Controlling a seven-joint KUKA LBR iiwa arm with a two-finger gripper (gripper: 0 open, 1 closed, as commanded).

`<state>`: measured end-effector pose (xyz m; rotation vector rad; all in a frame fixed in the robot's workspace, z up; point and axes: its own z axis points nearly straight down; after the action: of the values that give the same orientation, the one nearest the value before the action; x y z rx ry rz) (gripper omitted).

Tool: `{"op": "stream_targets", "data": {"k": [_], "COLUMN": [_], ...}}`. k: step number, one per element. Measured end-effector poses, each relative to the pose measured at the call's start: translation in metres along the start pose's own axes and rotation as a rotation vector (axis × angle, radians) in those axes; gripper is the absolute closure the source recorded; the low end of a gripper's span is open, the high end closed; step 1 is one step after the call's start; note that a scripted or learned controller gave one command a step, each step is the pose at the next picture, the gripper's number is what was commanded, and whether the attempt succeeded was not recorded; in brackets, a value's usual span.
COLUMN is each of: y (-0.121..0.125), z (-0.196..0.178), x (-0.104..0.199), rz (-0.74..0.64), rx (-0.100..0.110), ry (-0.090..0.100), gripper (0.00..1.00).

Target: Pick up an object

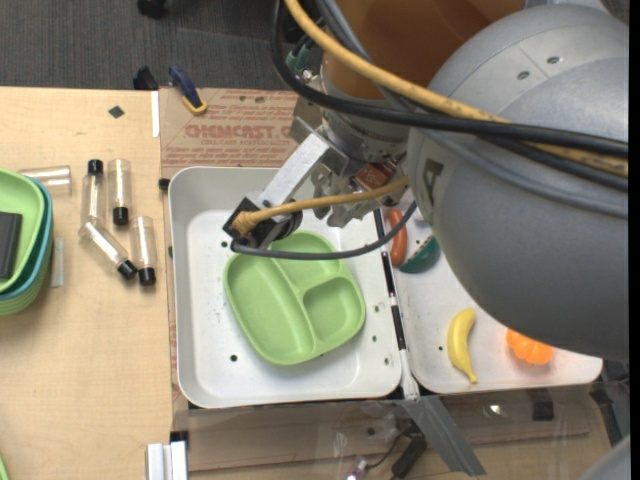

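The gripper (347,182) hangs over the far edge of the left bin (186,286), just above the upper rim of a green divided plate (290,310). The wrist and cabling cover it, so whether it is parted or closed cannot be told, and nothing can be seen held in it.

The plate has 3 compartments and lies flat in the middle of the left bin, the 1 loose thing visible there. The right bin (432,368) holds a yellow banana (462,344) near its front edge, and an orange fruit (528,349) just beside it and partly under the arm. Farther back, against the wall between the 2 bins, lies a small orange-and-teal item (411,249) – too hidden to name.

On the wooden bench (90,368) to the left lie several clear vials (118,222) with black caps, well apart from the bins, and a stack of green plates (22,243) sits at the view's left edge. A cardboard sheet (240,126) lies behind the left bin.
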<state>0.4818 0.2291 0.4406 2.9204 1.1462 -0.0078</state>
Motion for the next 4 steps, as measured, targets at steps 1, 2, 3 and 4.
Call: {"op": "stream_targets", "data": {"k": [1, 2, 3, 4], "y": [-0.002, 0.002, 0.004, -0.002], "z": [0.113, -0.001, 0.187, 0.042], "x": [-0.003, 0.002, 0.004, -0.003], "rz": [0.145, 0.480, 0.497, 0.392], "rx": [0.001, 0.000, 0.001, -0.001], "ry": [0.000, 0.005, 0.000, 0.004], "gripper": [1.00, 1.00, 1.00, 1.00]}}
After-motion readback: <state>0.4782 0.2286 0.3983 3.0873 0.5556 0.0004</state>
